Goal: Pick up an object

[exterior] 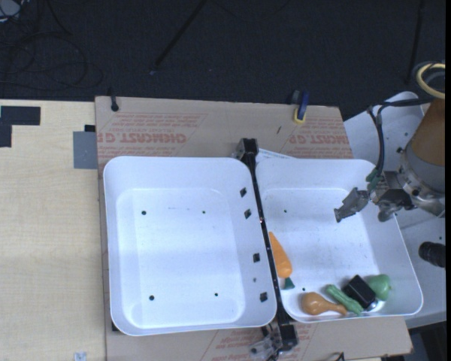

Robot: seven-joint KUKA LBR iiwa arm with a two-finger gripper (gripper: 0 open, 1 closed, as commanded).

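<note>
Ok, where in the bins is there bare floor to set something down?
The left bin is bare floor wall to wall. In the right bin, the far half under the gripper is open. Crowded: its near corner, with the orange piece, tan piece, black block and green toy.

Fingers (351, 204), seemingly empty, above right bin (406, 258)

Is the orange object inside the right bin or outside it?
Inside. The orange object lies on the floor of the right bin, against its left wall beside the divider, apart from the other items near the front edge.
</note>
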